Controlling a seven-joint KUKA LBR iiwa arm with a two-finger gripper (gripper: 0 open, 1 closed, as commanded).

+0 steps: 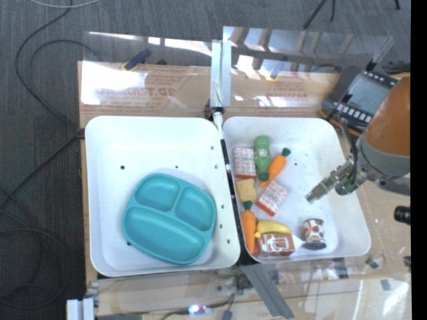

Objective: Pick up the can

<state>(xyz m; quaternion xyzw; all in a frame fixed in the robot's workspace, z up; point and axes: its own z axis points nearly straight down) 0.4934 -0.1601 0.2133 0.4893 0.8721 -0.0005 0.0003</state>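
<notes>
The can (313, 233), small with a red and white label, lies near the front right corner of the right bin (347, 145). My gripper (319, 190) hangs over the right side of that bin, pointing down and to the left. It is above and slightly behind the can and does not touch it. Nothing shows in its grasp.
Toy food crowds the right bin's left side: a green bottle (261, 149), a carrot (275, 167), a red box (272, 197), a banana (273, 227) and a brown box (275, 244) next to the can. A teal divided plate (170, 217) lies in the left bin (107, 152).
</notes>
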